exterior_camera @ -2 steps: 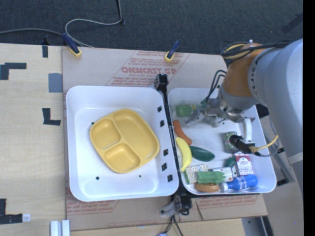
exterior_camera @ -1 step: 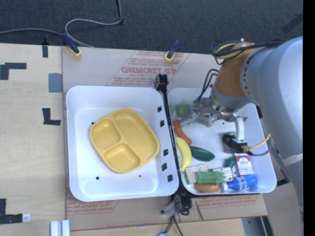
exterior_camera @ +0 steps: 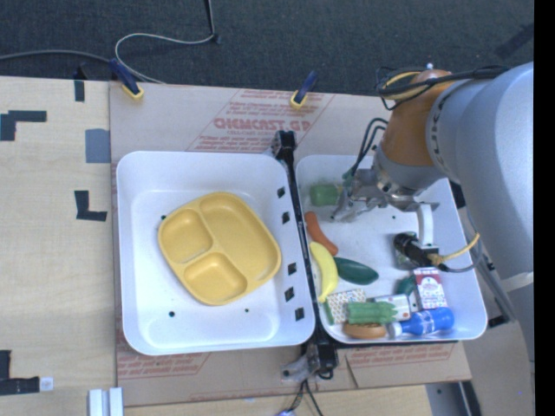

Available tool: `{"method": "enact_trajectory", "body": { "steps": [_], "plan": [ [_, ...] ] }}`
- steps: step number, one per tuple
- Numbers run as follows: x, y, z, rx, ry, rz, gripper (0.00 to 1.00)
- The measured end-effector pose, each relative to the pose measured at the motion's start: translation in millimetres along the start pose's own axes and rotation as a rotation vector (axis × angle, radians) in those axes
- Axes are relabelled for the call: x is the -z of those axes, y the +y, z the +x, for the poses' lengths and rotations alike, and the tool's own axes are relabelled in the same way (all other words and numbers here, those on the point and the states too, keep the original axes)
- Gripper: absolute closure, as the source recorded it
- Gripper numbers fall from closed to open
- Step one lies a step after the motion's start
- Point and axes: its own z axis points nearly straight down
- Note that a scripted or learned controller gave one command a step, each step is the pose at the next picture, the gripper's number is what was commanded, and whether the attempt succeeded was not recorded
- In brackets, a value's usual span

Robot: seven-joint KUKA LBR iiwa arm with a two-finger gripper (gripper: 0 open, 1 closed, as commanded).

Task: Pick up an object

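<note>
A: Progress check first. Nothing is lifted as far as I can judge; every object lies on a bin floor. Pick not done.

B: Where's the arm?

A: Over the right bin (exterior_camera: 473, 315), upper half. The gripper (exterior_camera: 347, 204) is low at the bin's upper left, just beside a small green object (exterior_camera: 323, 194) near the divider between the bins.

B: Touching it?

A: Can't say. The tip looks very near or against the green piece, but the wrist and cables clutter that spot.

B: Gripper state then, released or clenched?

A: Cannot tell, too small and cluttered there. I see nothing clearly in its grasp, so I won't log a hold.

B: Other candidates?

A: Along the right bin's left side: an orange carrot-like piece (exterior_camera: 318, 231), a yellow banana (exterior_camera: 326, 271), a dark green item (exterior_camera: 356, 271). Along the bottom edge: a speckled packet (exterior_camera: 347, 302), a blue bottle (exterior_camera: 425, 323), a red and white carton (exterior_camera: 430, 289). All lying in the bin, apart from the gripper.

B: Left bin?

A: Left bin (exterior_camera: 147, 319) has a yellow divided tray (exterior_camera: 218, 247), well apart from the arm.

B: So what's left?

A: My judgement: the green object is the likely target; closing on it and lifting are yet to come.
</note>
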Motion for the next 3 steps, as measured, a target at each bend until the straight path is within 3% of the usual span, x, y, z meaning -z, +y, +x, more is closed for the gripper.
{"method": "enact_trajectory", "body": {
  "steps": [1, 2, 3],
  "plan": [
    [0, 0, 0, 0.0, 0.0, 0.0, 0.0],
    [-9, -33, 0, -0.001, 0.0, -0.001, 0.0],
    [-12, 40, 0, 0.004, 0.005, 0.043, 0.0]
  ]
}}
